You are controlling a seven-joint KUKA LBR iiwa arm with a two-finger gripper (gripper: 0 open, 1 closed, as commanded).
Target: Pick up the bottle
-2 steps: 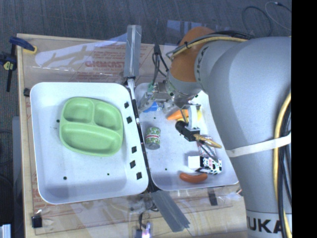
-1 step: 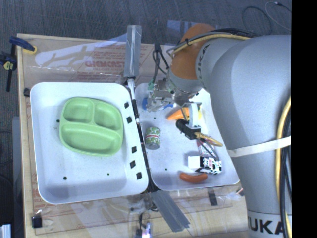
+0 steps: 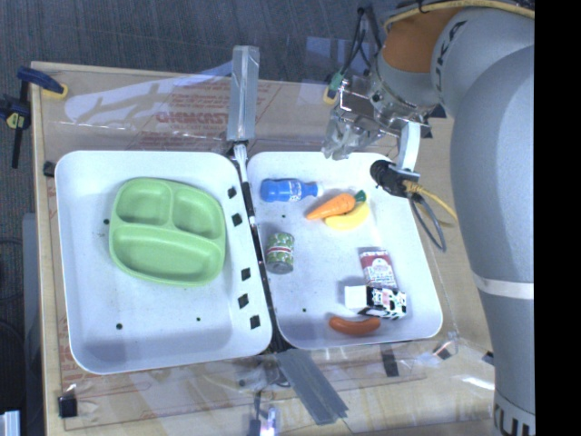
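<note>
A small blue bottle [image 3: 287, 190] lies on its side near the back left corner of the right bin [image 3: 413, 234], cap end pointing right toward a carrot. My gripper [image 3: 341, 144] hangs above the bin's back edge, to the right of and behind the bottle, apart from it. Its fingers point down with nothing visible between them.
In the right bin lie an orange carrot [image 3: 331, 205] on a yellow banana [image 3: 349, 218], a green can [image 3: 280, 252], a brown-and-white carton [image 3: 378, 268], a cow-patterned box [image 3: 377, 300] and a sausage [image 3: 354, 325]. The left bin [image 3: 82, 325] holds a green divided plate [image 3: 169, 232].
</note>
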